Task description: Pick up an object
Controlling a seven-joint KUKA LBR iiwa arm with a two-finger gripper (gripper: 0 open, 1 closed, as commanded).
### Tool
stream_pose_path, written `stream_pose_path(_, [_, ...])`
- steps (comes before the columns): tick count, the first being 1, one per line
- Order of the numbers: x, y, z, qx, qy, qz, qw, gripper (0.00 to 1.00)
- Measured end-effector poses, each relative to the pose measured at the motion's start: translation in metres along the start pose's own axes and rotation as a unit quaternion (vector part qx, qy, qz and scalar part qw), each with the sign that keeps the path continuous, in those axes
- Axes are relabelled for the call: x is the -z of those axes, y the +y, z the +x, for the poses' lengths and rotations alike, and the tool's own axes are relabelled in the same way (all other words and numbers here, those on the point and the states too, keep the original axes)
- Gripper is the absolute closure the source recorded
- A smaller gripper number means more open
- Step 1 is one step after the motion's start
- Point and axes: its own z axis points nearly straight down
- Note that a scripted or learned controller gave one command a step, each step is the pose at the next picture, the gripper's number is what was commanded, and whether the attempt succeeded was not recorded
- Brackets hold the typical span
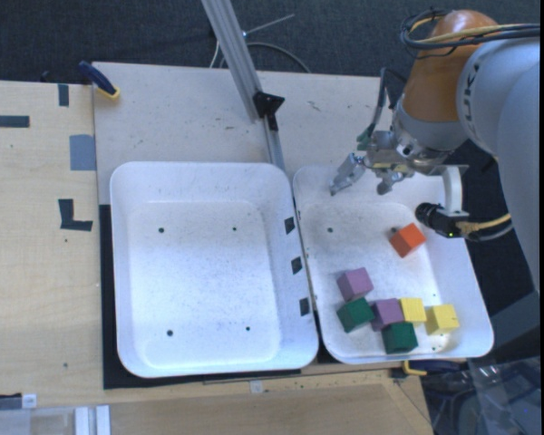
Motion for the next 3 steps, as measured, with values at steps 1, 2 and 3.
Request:
stream_pose_path(1, [-0.006,-0.066,0.021,-0.001,0.0,0.002,1.0,0.0])
stream_pose_path(2, [-0.108,-0.089,-0.039,-0.004,-0.001,0.001,1.0,0.0])
stream_pose_path(3, [-0.096,-0.087,-0.036,0.0,0.0,0.001,1.0,1.0])
